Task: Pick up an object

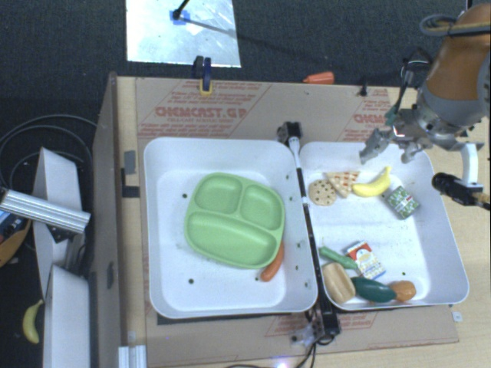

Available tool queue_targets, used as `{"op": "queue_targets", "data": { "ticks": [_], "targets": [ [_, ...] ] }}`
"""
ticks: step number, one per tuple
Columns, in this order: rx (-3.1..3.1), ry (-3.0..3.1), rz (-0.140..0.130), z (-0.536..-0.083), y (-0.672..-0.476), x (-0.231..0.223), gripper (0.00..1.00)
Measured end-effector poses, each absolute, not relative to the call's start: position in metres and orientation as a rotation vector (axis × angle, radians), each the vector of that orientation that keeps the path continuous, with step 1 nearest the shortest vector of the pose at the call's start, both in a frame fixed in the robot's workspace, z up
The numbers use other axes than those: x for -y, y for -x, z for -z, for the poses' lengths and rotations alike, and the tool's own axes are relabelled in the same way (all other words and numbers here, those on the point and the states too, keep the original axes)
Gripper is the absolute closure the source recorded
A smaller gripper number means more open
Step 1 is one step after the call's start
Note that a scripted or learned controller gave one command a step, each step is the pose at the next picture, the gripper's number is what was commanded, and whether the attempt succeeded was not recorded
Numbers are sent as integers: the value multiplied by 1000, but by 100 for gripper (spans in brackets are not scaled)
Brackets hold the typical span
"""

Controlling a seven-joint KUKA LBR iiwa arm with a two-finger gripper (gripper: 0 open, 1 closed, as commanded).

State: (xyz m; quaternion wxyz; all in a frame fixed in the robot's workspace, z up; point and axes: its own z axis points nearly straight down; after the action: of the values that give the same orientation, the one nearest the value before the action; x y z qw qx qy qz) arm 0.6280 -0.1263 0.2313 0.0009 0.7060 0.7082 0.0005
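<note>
Pincer: spread wide, holding nothing, above the right bin's far edge.
Banana: just below, likely target.

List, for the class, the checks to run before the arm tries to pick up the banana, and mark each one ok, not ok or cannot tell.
1. Banana in view in the right bin: ok.
2. Gripper free of any object: ok, nothing shows between its fingers.
3. Gripper fingers spread for a grasp: ok, they stand apart.
4. Gripper over the banana: not ok, it hangs above the bin's far edge, just beyond the fruit.
5. Room around the banana: not ok, the pizza slice lies against its left end and the green carton is close on its right.
6. Height above the banana: cannot tell from this slanted view.
</note>
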Motion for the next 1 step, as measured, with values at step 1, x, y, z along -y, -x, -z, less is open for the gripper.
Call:
{"op": "queue_targets", "data": {
  "ticks": [1],
  "targets": [
    [-2212,-2213,-2,-86,-626,145,0]
  ]
}}
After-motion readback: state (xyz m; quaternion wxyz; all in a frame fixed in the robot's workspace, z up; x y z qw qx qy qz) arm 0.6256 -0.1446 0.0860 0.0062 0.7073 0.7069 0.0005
